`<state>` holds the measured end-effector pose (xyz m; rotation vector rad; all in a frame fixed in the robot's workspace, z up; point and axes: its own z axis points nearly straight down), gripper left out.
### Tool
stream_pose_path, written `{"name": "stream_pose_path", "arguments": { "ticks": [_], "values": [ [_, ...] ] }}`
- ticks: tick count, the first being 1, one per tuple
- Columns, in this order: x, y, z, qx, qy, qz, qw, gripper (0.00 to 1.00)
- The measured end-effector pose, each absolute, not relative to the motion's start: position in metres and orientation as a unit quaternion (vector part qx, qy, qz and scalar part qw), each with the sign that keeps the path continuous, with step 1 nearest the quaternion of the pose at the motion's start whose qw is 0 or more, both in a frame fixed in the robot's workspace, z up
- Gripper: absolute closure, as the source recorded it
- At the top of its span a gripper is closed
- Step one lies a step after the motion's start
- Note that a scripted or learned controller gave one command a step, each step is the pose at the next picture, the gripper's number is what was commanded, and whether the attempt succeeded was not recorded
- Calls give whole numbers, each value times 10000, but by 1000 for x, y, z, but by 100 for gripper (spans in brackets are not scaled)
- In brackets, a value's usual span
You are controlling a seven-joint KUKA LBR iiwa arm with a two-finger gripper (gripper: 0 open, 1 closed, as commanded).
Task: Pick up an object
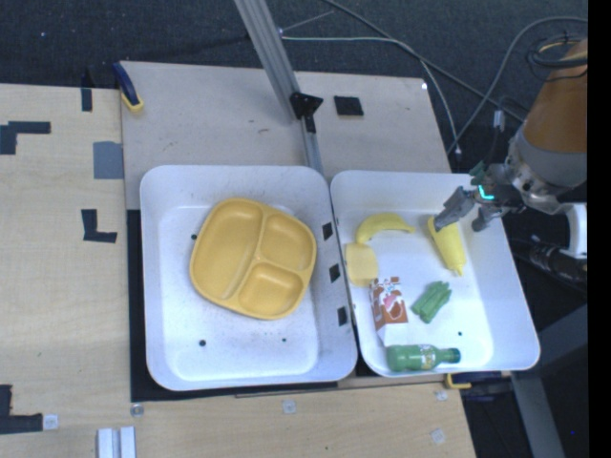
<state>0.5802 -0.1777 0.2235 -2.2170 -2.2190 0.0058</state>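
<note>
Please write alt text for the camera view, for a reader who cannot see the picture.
A robot gripper reaches from the right over the right bin, just above a yellow corn cob. That bin also holds a banana, a pale yellow block, a red-and-white packet, a green vegetable and a green bottle. The left bin holds a yellow divided plate.

The arm (558, 113) wears a broad orange band above a grey wrist section with a pale lower ring. The end effector (461, 211) is dark grey with 2 slim fingers, and a small green light glows at its base.
</note>
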Motion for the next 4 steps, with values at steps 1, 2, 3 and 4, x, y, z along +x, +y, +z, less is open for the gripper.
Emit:
{"name": "stream_pose_path", "arguments": {
  "ticks": [1, 2, 3, 4],
  "values": [
    [581, -178, 226, -7066, -7076, 6, 5, 0],
    [576, -181, 180, -7070, -7072, 18, 16, 0],
    [574, -188, 119, -7070, -7072, 20, 22, 0],
    [575, -188, 85, -7067, -7075, 5, -12, 0]
  ]
}}
